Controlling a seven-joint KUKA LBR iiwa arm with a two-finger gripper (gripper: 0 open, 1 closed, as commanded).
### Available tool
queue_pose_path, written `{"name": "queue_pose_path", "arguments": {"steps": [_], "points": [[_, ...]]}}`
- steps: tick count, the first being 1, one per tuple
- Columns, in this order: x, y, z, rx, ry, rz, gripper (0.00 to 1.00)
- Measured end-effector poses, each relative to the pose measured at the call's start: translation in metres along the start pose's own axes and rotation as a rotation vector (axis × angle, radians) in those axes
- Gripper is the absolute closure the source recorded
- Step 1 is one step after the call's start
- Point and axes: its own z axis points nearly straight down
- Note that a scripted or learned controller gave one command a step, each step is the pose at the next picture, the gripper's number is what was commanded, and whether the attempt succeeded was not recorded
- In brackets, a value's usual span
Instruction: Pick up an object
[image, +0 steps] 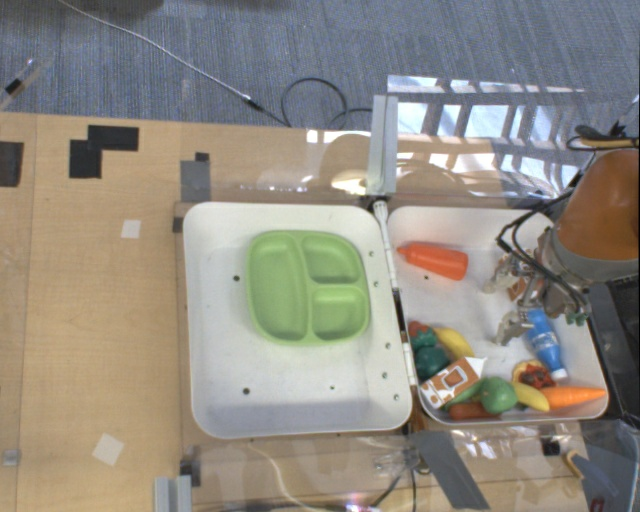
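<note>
The gripper (512, 300) is hovering in the right bin (470, 225), fingers spread open and gripping nothing. A blue bottle (545, 343) is lying just beside it, an orange carrot (434, 260) farther off.

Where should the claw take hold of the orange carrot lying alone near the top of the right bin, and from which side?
Probably across the middle of the orange carrot, coming straight down. It lies flat and roughly left-to-right on bare floor in the right bin, apart from the toy pile, so fingers closing across its narrow width have room on both sides.
</note>
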Motion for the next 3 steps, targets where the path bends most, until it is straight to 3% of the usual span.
{"name": "queue_pose_path", "arguments": {"steps": [1,2,3], "points": [[0.003,0.011,0.000,0.001,-0.001,0.038,0.00],[-0.058,0.043,0.001,-0.002,0.000,0.133,0.00],[-0.006,-0.007,0.000,0.002,0.002,0.125,0.00]]}}
